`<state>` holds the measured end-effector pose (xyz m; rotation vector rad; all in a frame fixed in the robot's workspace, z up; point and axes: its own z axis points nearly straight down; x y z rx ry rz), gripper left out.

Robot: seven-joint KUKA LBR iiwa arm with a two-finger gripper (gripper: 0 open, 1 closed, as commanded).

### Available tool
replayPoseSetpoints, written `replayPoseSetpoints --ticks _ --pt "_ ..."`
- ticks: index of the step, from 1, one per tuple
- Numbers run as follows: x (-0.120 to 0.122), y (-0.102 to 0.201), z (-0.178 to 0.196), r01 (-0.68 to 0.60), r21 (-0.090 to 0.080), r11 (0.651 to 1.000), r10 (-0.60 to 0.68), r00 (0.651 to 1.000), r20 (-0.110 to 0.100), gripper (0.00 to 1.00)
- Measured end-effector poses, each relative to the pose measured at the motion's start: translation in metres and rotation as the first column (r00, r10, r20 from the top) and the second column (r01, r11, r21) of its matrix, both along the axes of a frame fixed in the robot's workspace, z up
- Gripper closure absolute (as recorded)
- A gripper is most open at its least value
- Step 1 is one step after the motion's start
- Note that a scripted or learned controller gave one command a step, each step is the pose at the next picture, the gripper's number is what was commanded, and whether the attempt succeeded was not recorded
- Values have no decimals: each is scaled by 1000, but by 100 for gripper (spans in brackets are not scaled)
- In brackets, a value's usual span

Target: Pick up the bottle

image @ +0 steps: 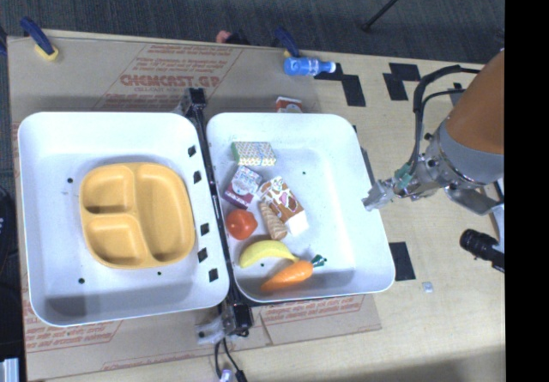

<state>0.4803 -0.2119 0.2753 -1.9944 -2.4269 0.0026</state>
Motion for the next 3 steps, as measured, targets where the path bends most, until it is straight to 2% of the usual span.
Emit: replayPoseSetpoints --ticks 1,2,3 --pt "-4 2 -22 -394 2 919 394 919 -1 100" --pt "-4 1 -31 -606 4 795 606 795 -1 100" --pt "-3 1 -23 -827 0 562 827 562 1 100"
